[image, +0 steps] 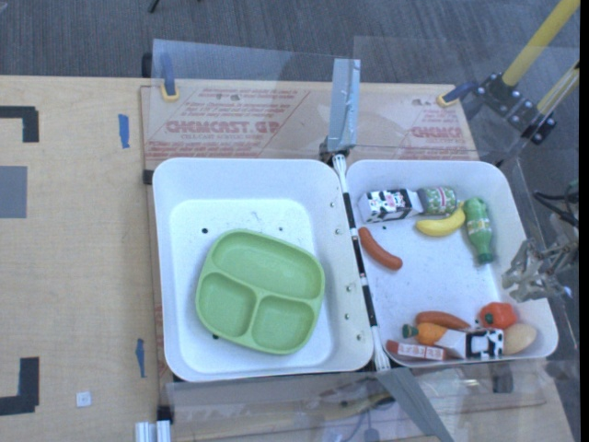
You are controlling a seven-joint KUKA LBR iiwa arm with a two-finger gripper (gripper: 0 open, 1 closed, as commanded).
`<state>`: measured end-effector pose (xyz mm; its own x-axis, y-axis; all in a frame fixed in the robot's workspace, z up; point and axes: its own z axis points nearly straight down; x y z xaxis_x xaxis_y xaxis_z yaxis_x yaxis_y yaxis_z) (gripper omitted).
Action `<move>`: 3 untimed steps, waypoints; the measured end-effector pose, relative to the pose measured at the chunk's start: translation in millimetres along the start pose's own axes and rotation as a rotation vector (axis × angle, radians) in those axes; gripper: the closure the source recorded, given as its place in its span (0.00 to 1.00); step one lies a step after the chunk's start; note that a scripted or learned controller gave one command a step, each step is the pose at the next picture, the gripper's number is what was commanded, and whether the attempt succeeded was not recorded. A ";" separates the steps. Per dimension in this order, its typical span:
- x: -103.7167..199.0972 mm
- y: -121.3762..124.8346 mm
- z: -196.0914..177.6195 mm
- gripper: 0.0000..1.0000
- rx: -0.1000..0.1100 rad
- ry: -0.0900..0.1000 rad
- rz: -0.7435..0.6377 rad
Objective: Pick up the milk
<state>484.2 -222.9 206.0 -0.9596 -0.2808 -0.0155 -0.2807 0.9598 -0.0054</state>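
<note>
Gripper (pixel 538 274): mine, at right bin (pixel 433 270) edge | fingers: state indiscernible | milk (pixel 387 204): well apart, up-left of me

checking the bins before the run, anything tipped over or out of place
Nothing is spilled or damaged. The cow-patterned milk carton lies on its side at the right bin's far edge, and a second one lies in the near-edge pile. The green divided plate sits askew in the left bin.
</note>
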 end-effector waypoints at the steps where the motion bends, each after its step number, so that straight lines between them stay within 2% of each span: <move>1: -2.2 -0.6 -11.1 1.00 0.003 -0.008 0.004; 2: -4.4 -1.1 -22.2 1.00 0.005 -0.016 0.008; 3: -12.4 20.5 -18.6 1.00 -0.001 0.008 0.231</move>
<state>490.0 -199.7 224.7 -0.9985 -0.0538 -0.0083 -0.0538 0.9986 -0.0016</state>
